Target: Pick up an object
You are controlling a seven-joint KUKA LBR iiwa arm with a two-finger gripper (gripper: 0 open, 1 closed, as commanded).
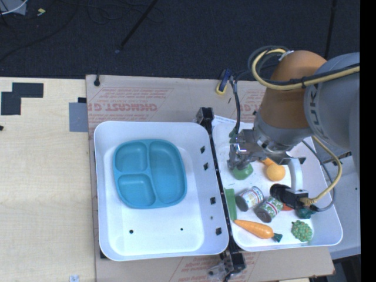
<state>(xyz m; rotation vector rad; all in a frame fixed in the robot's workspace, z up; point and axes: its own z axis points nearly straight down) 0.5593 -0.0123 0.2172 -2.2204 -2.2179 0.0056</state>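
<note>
- A dark floor (176,28) runs along the far side. Nearer is a pale wooden bench (41,187) with a brown cardboard sheet (147,98) under the two bins.
- The left bin (153,239) holds a blue plate (150,174) with three compartments, lying flat toward its far-left part.
- The right bin (330,231) holds all the small items.
- The arm (294,93) reaches in from the right over the far half of the right bin, orange band uppermost.
- The gripper (239,157) hangs low at the far-left part of the right bin, close to the wall between the bins.
- A green round object (241,171) sits directly at the gripper's near end, touching or almost touching it.
- From this angle I cannot tell whether the gripper is clenched, released or grasping the green round object.
- A yellow fruit (274,171) lies just right of the green round object.
- A green strip (230,200) lies along the left wall, near side of the gripper.
- Two small cans lie on their sides mid-bin: the left can (252,197) and the right can (270,209), just beside each other.
- A carrot (254,228) lies along the near edge.
- A broccoli piece (302,231) rests in the near-right corner.
</note>
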